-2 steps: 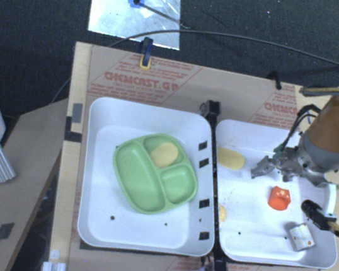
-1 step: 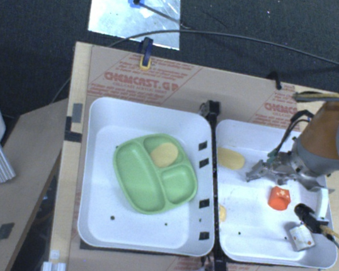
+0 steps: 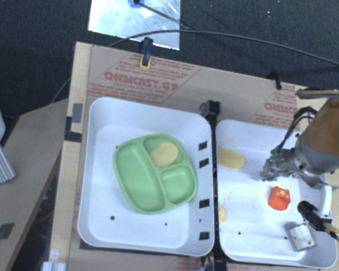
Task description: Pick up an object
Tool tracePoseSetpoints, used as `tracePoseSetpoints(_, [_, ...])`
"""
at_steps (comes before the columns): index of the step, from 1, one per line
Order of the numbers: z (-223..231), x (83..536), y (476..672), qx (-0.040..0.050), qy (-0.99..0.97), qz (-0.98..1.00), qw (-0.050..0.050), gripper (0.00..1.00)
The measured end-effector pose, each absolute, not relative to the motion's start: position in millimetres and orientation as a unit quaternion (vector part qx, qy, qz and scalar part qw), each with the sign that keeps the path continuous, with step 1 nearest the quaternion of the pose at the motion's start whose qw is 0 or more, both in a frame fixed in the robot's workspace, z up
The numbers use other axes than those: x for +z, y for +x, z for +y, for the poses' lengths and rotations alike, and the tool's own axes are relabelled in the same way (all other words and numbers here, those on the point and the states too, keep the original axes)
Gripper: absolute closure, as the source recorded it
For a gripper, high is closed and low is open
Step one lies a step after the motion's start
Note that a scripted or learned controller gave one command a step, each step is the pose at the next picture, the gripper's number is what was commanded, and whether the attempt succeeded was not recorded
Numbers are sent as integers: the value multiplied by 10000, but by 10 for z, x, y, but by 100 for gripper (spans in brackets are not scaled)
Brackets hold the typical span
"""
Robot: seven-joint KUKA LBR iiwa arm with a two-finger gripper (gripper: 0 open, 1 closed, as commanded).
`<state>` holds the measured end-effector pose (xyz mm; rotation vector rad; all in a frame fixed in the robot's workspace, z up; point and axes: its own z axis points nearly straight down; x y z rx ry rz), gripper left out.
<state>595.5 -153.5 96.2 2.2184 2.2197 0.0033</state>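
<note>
In the right bin, a small red-orange object lies right of centre. A pale yellow oval piece rests near that bin's left wall, and a tiny yellow bit sits lower along the same wall. My gripper hangs low over the right bin, just up and left of the red-orange object and to the right of the yellow oval. Nothing can be seen held in it.
The left bin holds a green divided plate with a yellowish piece in its upper compartment. The grey arm with its orange band comes in over the right bin's far right side. Cardboard lies under both bins.
</note>
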Motion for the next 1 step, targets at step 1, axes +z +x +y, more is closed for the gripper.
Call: tracePoseSetpoints(1, [-1629, 1457, 5991, 15, 7073, 7069, 29, 100])
